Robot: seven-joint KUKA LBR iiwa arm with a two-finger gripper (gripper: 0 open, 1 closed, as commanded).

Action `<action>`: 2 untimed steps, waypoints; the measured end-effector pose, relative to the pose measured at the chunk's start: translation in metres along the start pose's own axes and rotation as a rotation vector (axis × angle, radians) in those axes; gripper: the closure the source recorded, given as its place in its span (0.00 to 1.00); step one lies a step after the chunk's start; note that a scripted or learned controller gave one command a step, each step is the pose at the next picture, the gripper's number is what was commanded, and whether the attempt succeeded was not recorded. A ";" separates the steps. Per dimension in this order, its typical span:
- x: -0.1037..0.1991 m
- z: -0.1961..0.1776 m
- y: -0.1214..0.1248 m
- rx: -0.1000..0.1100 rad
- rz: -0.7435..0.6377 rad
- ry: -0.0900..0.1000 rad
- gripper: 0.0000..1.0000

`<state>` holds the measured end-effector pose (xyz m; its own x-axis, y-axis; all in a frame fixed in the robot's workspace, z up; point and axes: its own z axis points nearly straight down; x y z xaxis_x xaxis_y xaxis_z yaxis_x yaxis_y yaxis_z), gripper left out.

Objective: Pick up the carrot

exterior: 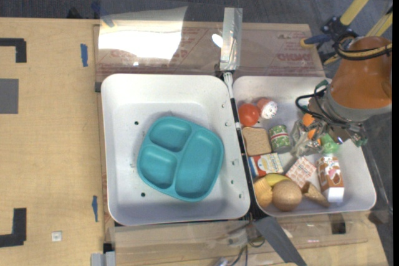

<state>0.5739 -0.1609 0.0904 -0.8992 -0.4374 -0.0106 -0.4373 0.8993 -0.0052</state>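
Claw [310, 136] sits low in the right bin [365, 179], over the clutter by its far right side. Carrot [308, 121] looks to be the orange sliver right at the claw, green top [328, 143] beside it (partly hidden, so tentative). Can't tell whether the claw is clenched or released. Teal tray [181, 159] sits alone in the left bin [118, 103], likely as a drop spot.

Glossy teal plastic plate [180, 159] lies in a smooth white plastic bin [118, 103] on matt wooden bench [43, 134].
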 end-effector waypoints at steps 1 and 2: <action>0.000 0.001 0.000 0.001 0.000 0.001 0.00; -0.004 -0.013 -0.001 0.006 -0.001 -0.012 1.00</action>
<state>0.5780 -0.1595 0.1035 -0.8988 -0.4378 -0.0222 -0.4377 0.8991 -0.0115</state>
